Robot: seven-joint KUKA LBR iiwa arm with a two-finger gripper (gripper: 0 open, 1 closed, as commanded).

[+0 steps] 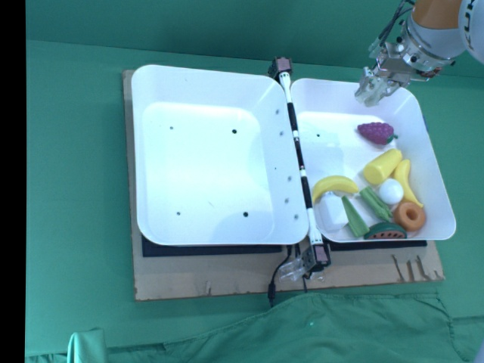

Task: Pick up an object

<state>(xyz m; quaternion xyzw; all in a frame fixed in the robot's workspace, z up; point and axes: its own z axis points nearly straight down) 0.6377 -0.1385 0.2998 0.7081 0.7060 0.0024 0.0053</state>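
Toys: you have them all in the right bin (423,131), crowded toward its near corner.
Grapes (376,132): purple, alone in mid-bin, the toy nearest the gripper but apart from it.
Corn (382,165): yellow, just nearer you than the grapes, tilted.
Bananas: one (333,184) curved near the bar side, another (405,181) along the outer wall.
Ball (391,191): white, between corn and donut, touching or just beside the second banana.
Donut (411,216): orange ring by the near outer corner.
Melon slice (385,233): at the near wall, just beside the donut.
Green sticks (364,209): two long green pieces (what they are, you can't tell) lying slantwise.
White block (332,212): under the first banana's end, near the bar.
Gripper (372,91): you see it over the right bin's far rim, pointing down; nothing shows between its fingers, and open or closed can't be told.
Arm (442,10): orange band, reaching in from the upper right.
Left bin (155,89): white, with a few dark specks.
Bar (296,138): black-and-white, between the bins.
Base: cardboard (227,282) on green cloth (76,165).
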